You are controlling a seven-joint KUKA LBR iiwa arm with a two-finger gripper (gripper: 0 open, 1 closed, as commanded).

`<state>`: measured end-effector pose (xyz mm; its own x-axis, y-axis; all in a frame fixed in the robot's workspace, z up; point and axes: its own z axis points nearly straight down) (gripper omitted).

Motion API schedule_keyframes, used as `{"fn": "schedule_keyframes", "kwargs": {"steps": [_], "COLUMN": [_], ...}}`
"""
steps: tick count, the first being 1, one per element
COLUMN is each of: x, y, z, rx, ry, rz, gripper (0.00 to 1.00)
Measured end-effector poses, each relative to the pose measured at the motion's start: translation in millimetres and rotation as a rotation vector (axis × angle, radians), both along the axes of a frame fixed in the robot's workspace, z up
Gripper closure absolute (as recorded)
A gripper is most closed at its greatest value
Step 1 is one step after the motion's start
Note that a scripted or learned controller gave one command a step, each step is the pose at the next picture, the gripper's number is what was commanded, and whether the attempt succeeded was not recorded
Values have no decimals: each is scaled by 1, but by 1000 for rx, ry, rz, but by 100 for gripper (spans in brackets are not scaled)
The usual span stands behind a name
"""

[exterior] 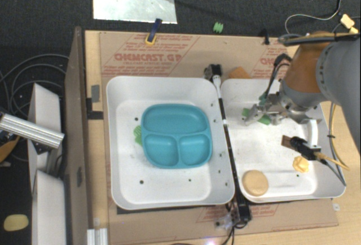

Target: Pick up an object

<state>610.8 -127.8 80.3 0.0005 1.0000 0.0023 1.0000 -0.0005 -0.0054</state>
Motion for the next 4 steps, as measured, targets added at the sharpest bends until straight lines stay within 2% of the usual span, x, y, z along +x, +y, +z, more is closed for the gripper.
{"fn": "schedule_keyframes", "kwargs": {"steps": [1, 2, 3, 4], "x": [25, 60, 60, 60], "y": [5, -19, -18, -18], "z": [5, 6, 17, 16], "rx": [-2, -4, -5, -5], "ry": [-10, -13, -13, -12], "rz": [5, 5, 7, 8], "gripper": [0, 0, 100, 0]}}
